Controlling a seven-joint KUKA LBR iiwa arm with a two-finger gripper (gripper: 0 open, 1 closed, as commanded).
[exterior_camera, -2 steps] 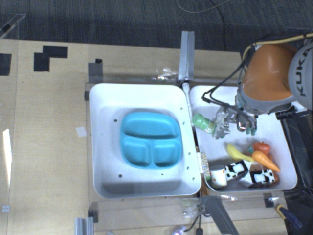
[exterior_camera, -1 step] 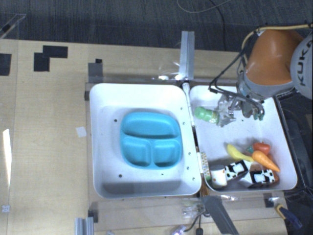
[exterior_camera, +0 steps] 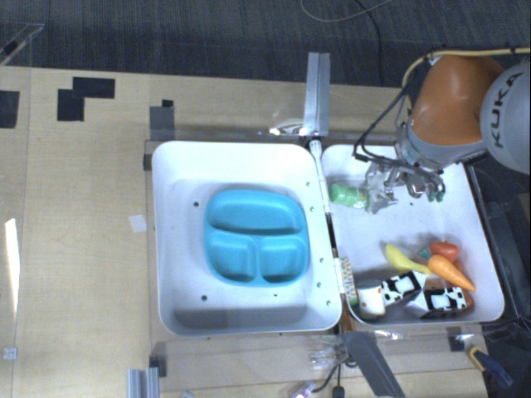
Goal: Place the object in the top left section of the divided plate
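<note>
Two white bins sit side by side on a pale wood bench (exterior_camera: 75,247). Left bin (exterior_camera: 178,222) has the blue divided plate (exterior_camera: 253,235) lying flat in its middle: one long section along the far side, two smaller ones on the near side. All sections look bare.

Right bin (exterior_camera: 481,247) holds the loose items. A green object (exterior_camera: 346,195) lies near its far left corner, just beside the divider wall between the bins. Gripper (exterior_camera: 390,191) sits right next to it, on its right; looks touching or nearly so, but whether the green object is actually between the fingers is unclear at this resolution. Can't tell if the claw is wide or narrow; the metal parts blur together.

Clutter sits in the near right part of the same bin: a yellow banana-shaped piece (exterior_camera: 402,259), an orange carrot (exterior_camera: 450,272), a red item (exterior_camera: 444,249) just behind the carrot, and two black-and-white cow-patterned toys (exterior_camera: 404,287) along the near wall, with a small whitish piece (exterior_camera: 371,303) at the near left corner. All well apart from the gripper, none between it and the plate. The raised rims where the two bins meet stand between the green object and the plate.

Arm (exterior_camera: 452,98) comes in from the right, orange band over the far right corner of the right bin. Metal post (exterior_camera: 318,94) stands upright behind the bin junction. Black tape marks (exterior_camera: 83,96) on the bench far left. Dark carpet (exterior_camera: 166,15) beyond the bench, with a thin cable (exterior_camera: 365,11) looped on it.
</note>
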